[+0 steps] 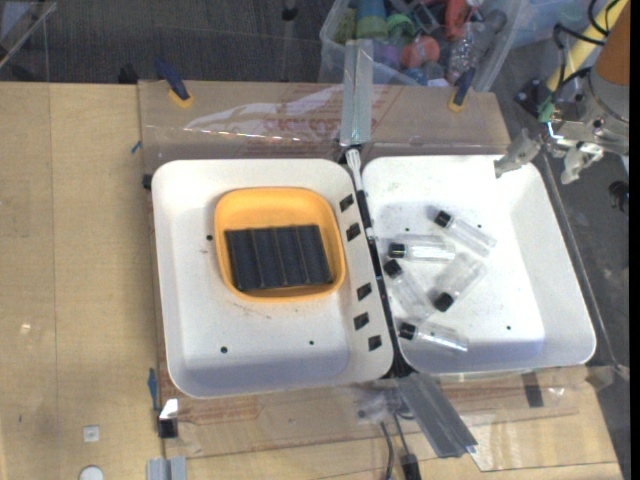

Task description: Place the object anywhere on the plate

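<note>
At the near edge of the bench (pixel 80 268) a grey metal bracket (pixel 440 423) lies below the gap between the two bins, far down and to the left of the fingers. Just above it the left bin (pixel 185 358) and the right bin (pixel 560 338) stand side by side, with a black divider strip (pixel 362 273) between them.

In the right bin lie several clear plastic tubes with black caps. The nearest tube (pixel 432 337) lies close to the front wall, well below and left of the fingers. A little further, a tube (pixel 453 288) lies tilted, and another tube (pixel 418 253) lies almost level beside the divider. The furthest tube (pixel 462 228) is the closest one to the fingers, but it is still well apart from them. None of the tubes is on the plate.

In the left bin sits the orange plate (pixel 230 208), far to the left of the fingers, across the divider. A dark ribbed pad (pixel 278 257) lies on it and covers most of its middle.

The gripper (pixel 545 158) is at the far right corner of the right bin, above its rim. The fingers (pixel 515 156) are spread apart, and nothing is between them.

Behind the bins a clear box of coloured toys (pixel 420 18) stands further back, up and left of the fingers.
</note>
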